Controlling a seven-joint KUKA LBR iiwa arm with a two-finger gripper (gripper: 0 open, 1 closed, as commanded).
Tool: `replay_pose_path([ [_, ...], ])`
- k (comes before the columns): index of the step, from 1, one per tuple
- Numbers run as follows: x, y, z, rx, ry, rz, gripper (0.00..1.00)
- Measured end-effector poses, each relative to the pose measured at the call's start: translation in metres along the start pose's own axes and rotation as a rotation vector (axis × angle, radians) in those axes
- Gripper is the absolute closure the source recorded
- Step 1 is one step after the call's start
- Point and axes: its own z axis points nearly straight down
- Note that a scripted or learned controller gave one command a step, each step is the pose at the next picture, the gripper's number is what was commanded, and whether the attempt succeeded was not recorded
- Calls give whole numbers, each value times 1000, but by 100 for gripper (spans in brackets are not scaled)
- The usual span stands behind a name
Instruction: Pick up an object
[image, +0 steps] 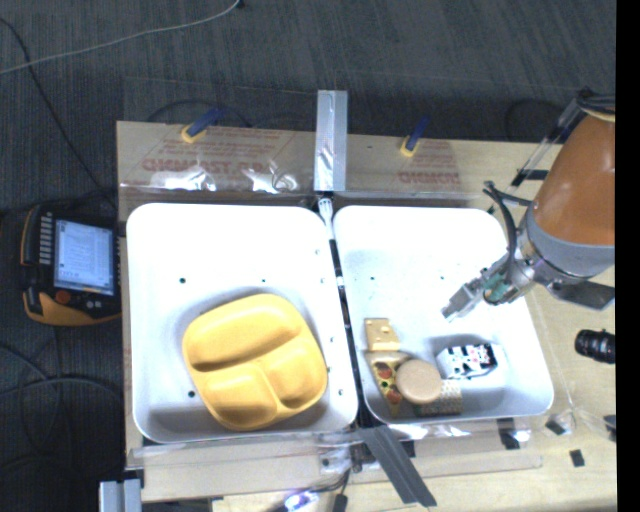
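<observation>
In the right bin (420, 240) lie a tan wooden block (379, 334), a round tan disc (418, 380) on a small patterned item, and a black-and-white object (466, 361) near the front right. My gripper (462, 301) hangs over the right bin, above and a little behind the black-and-white object, with nothing visible in it. The grey arm with its orange band (585, 190) comes in from the right. A yellow divided tray (256, 359) rests in the left bin (170, 250).
A metal divider post (331, 140) stands at the back between the bins. A handheld pendant with a screen (70, 265) sits left of the bench. Blue and yellow clips hold plastic sheeting along the back edge.
</observation>
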Motion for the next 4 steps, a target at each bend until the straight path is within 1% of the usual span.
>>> replay_pose_path([
  [1, 69, 105, 2, 3, 1, 421, 100],
  [2, 13, 41, -21, 1, -2, 181, 100],
  [3, -17, 119, -58, 1, -2, 132, 100],
  [4, 5, 189, 7, 3, -1, 230, 100],
])
